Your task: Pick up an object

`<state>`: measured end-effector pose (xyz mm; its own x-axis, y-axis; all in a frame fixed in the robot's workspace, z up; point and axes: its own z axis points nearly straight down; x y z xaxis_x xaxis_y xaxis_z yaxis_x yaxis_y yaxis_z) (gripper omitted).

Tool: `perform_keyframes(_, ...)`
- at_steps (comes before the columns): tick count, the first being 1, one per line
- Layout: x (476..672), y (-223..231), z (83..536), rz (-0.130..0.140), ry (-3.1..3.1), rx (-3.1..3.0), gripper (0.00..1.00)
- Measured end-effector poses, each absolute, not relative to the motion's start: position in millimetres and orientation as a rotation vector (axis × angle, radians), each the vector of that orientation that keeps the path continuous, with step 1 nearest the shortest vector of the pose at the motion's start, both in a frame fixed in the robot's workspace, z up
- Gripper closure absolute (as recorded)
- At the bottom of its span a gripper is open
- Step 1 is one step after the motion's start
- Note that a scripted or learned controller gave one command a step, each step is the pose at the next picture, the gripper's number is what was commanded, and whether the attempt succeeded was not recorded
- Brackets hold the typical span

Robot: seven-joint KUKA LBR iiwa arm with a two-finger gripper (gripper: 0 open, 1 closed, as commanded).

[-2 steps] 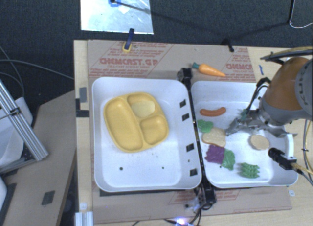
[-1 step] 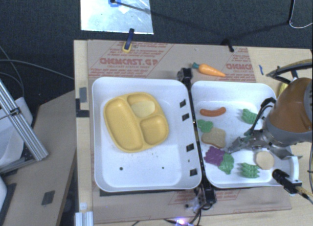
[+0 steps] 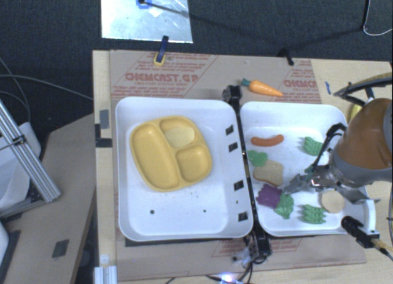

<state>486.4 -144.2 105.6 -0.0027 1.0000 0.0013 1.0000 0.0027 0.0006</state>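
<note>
Down in the right shallow white bin [image 3: 295, 112], the grey two-finger gripper [image 3: 295, 184]; grip impossible to judge. Just beside its tip: tan toast-shaped slice [image 3: 268, 172], purple leafy toy [image 3: 268, 196], green broccoli-like piece [image 3: 284, 206]. In the left white bin [image 3: 132, 153], a yellow divided plastic tray [image 3: 170, 152]

Brown cardboard sheet [image 3: 184, 74] under the bins: "CHEMCAST GP" printed in red, legible at upper left; repeated at upper right, partly cut off. No other readable text.
</note>
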Motion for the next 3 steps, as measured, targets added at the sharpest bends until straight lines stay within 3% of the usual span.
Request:
perform_keyframes(1, 487.6, -129.5, 124.7, -0.004, -2.229, -2.217, 0.00)
perform_keyframes(2, 492.6, -84.6, 110.9, -0.003, -2.228, -2.212, 0.00)
perform_keyframes(3, 493.5, -87.8, 122.3, -0.004, -2.227, -2.219, 1.00)
